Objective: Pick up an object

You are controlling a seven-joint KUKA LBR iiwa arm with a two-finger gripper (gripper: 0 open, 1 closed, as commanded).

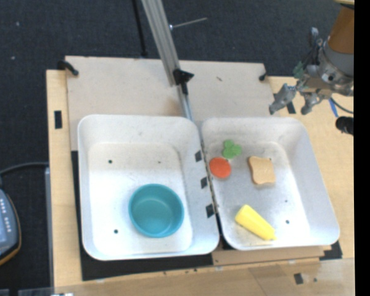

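Item one, far left: a handheld device with a screen (0, 227) lying off the edge of the surface (61, 165), a cable running up from it. Item two: left white bin (98, 134), shallow, holding one teal bowl (156, 210), upright, in its near-centre part. Item three: a slanted metal rail (163, 42) rising from behind the seam where the two bins meet. Item four: right white bin (308, 159), touching the left bin along its side, holding four small objects. A green piece (231, 148) sits just beside and above an orange-red round piece (220, 168), the two touching or nearly so, close to the bin's left wall. A tan toast-shaped piece (262, 170) lies near the middle, apart from them. A yellow corn-like piece (254, 222) lies tilted toward the near edge. Item five: claw (296, 102), above the bin's far right corner, outside its rim, fingers spread and pinching nothing, well apart from all four objects.
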